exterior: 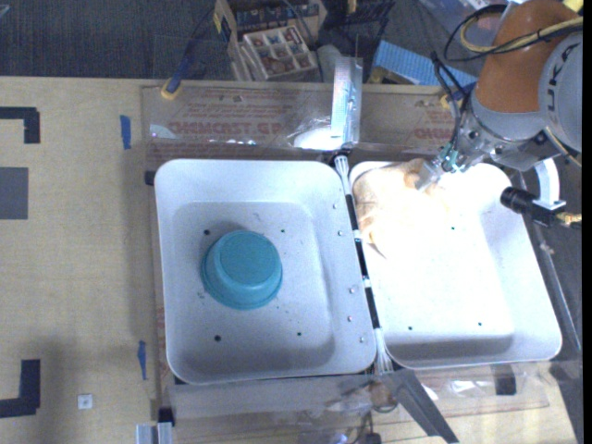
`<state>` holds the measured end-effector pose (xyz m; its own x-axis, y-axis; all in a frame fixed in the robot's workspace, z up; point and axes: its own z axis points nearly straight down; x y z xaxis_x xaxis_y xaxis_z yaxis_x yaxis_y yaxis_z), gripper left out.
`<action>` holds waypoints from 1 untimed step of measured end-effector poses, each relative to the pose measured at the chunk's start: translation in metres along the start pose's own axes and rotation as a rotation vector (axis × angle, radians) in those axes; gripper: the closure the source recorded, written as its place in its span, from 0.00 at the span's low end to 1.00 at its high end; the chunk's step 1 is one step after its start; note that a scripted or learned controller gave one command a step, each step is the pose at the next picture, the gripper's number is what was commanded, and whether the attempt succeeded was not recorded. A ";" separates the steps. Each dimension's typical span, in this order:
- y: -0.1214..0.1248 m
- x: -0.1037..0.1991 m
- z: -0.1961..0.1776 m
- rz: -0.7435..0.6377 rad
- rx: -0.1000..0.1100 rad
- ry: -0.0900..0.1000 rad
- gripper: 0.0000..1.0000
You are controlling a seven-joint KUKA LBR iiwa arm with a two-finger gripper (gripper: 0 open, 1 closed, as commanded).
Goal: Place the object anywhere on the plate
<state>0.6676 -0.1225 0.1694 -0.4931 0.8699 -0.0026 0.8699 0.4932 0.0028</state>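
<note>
The gripper [442,165] hangs over the far edge of the right bin [518,340], near that bin's far left corner. It is small and dark with a bit of green on it, and I cannot tell how it is set or whether it has anything in it, because the bright light there washes it out. Above it the arm [518,72] is fat and round, with a smooth orange band and grey metal. Just under the gripper, in the far left corner of the right bin, lies something pale and tan [375,197]; it is too blurry in the glare to say what it is. The right bin is white, shallow and shiny, with round corners. The left bin [185,192] looks the same but is duller, with small dark dots on its floor. In the left bin, a little left of the middle, sits a round blue-green plate [242,268]. It looks like smooth plastic, with a thick rim and a flat middle. The bench [65,248] is light wood.
</note>
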 end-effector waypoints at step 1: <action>0.000 -0.003 -0.049 0.004 0.001 0.001 1.00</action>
<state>0.6689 -0.1247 0.2183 -0.4897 0.8719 -0.0020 0.8719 0.4897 0.0021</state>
